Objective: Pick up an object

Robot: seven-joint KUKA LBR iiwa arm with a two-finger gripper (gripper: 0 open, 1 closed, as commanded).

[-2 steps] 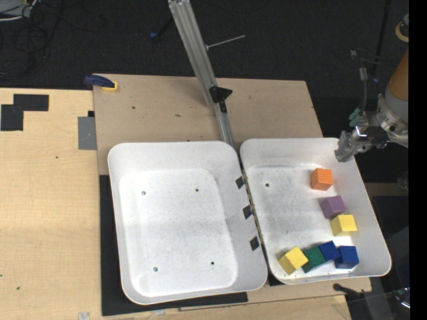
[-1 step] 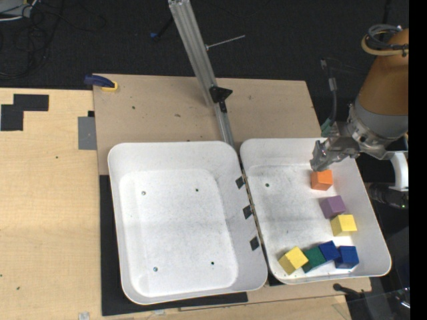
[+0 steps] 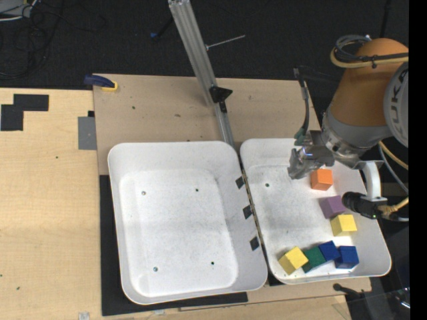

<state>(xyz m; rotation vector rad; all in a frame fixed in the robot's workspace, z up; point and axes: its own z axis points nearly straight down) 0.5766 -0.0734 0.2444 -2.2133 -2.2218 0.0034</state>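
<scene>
My gripper (image 3: 300,163) hangs low over the upper part of the right bin (image 3: 275,205), its body tilted to the left. An orange cube (image 3: 322,179) lies on the bin floor just to the right of and below the gripper, very close to it; whether they touch is unclear. A purple cube (image 3: 331,206) and a yellow cube (image 3: 343,224) lie further down the bin's right side. Along the bottom edge sit another yellow cube (image 3: 292,260), a green cube (image 3: 312,257) and two blue cubes (image 3: 328,250) (image 3: 347,257).
The left bin (image 3: 133,179) stands beside the right one, with black clips (image 3: 247,211) along the shared edge. A slanted metal rail (image 3: 197,52) rises behind the bins. The arm's body and cables (image 3: 367,105) fill the upper right.
</scene>
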